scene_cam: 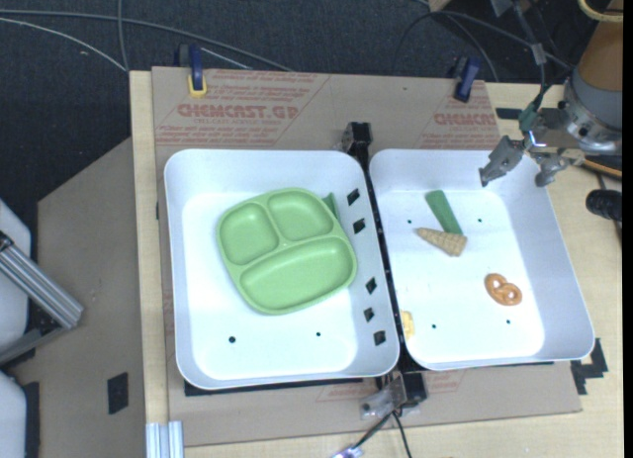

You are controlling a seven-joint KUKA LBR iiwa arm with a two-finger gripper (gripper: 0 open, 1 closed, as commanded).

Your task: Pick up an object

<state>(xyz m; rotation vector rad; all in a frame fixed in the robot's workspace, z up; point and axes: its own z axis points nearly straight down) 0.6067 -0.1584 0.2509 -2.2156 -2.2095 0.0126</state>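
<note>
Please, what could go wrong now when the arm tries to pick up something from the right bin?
1. The gripper hangs open over the right bin's far rim, off to the side of every item, so a straight descent would probably close on nothing.
2. The green block and the ice cream cone lie touching; a grasp on one may push the other.
3. The pretzel looks flat, so the fingers could slide over it.

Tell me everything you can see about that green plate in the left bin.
The green plate is a rounded, pale green tray that looks like plastic, split into three compartments: two small ones at the far side and one large one nearer the camera. It lies flat and right side up, turned slightly askew, on the floor of the left bin. Nothing lies in its compartments.
</note>
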